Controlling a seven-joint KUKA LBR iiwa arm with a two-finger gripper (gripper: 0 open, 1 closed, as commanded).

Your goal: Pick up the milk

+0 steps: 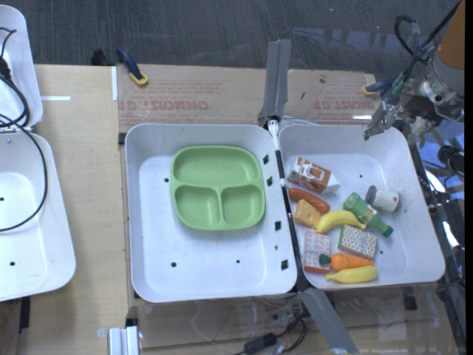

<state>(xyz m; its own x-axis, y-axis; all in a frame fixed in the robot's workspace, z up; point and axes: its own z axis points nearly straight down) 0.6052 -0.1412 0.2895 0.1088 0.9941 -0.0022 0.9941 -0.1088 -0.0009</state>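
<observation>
Right bin (414,198), near its back-left corner: milk (309,174), a small white and orange carton. Lying tilted on the bin floor, close to the wall shared with the left bin (148,198). Touching or almost touching a red sausage (307,197) just in front of it; cannot tell which.

Further toward the front, in a loose pile:
- orange cheese wedge (305,214), just beside the sausage
- banana (340,220), curved, between the cheese wedge and a green bottle (366,214)
- green bottle lying on its side, its neck toward the front right
- small white and grey cylinder (385,199), just right of the bottle
- yellow-green patterned box (358,239), in front of the banana
- pink and white carton (318,251), against the left wall
- carrot (352,261), next to that carton
- long yellow vegetable (353,274), nearest the front rim

Left bin: green divided tray (218,187), three compartments, flat, toward the back.

Gripper (378,124) at the back-right corner of the right bin, over the rim, tilted down and to the left. Open or closed: cannot tell from this angle, too small and cluttered with cables. Well apart from the milk, with bare bin floor between.

Bench (81,168) behind the bins: two blue clamps, one at the back left (131,66), one at the back right (377,87) near the arm (443,87).
</observation>
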